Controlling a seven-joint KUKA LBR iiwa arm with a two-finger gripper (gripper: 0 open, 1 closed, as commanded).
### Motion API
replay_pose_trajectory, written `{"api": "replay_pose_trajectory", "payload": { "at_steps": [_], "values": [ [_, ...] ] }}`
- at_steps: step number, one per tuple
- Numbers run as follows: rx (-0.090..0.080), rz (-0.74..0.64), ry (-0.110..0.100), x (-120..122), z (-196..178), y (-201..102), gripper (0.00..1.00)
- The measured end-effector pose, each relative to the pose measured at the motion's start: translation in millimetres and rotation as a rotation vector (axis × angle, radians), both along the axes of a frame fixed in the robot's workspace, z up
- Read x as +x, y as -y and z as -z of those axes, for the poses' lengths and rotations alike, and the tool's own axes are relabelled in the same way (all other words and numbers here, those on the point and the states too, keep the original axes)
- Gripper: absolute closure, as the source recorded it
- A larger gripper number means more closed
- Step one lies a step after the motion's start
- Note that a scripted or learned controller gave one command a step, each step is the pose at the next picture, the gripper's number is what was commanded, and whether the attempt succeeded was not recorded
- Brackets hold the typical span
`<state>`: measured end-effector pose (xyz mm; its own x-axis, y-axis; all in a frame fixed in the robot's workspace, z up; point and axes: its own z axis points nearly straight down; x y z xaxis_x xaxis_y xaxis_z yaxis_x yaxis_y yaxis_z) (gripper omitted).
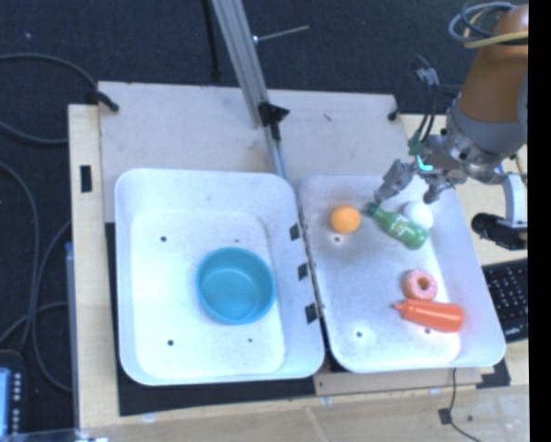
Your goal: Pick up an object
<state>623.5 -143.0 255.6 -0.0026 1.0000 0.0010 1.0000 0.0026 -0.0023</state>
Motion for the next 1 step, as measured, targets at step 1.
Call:
{"api": "replay_pose_trajectory", "payload": {
  "at_steps": [1],
  "values": [
    [-0.001,0.0,0.005,1.0,-2.5,0.0,0.0]
  ]
}}
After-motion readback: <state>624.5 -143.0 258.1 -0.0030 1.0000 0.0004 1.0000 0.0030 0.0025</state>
